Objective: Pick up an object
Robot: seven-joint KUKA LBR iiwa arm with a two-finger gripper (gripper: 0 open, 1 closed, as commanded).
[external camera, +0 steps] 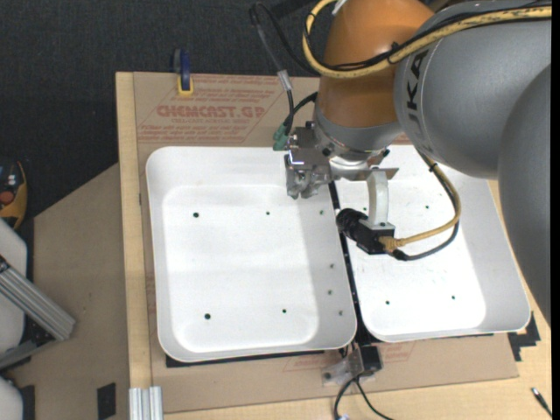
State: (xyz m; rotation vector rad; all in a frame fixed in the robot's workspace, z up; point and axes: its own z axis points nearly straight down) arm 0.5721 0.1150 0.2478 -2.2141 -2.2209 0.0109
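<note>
The arm [455, 68] leans over the seam between the left bin [236, 322] and the right bin [437, 313]. Its claw [302, 182] hangs at the left bin's far edge; whether it grips anything, I cannot tell.

White bins [236, 261] — black-dotted — under grey arm [490, 68], orange band [367, 33]

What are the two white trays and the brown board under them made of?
The left bin and right bin look like thin moulded plastic: smooth, slightly shiny, with rounded corners. The board beneath looks like a sheet covered in brown paper with red print, maybe protective film; the material underneath can't be told.
</note>
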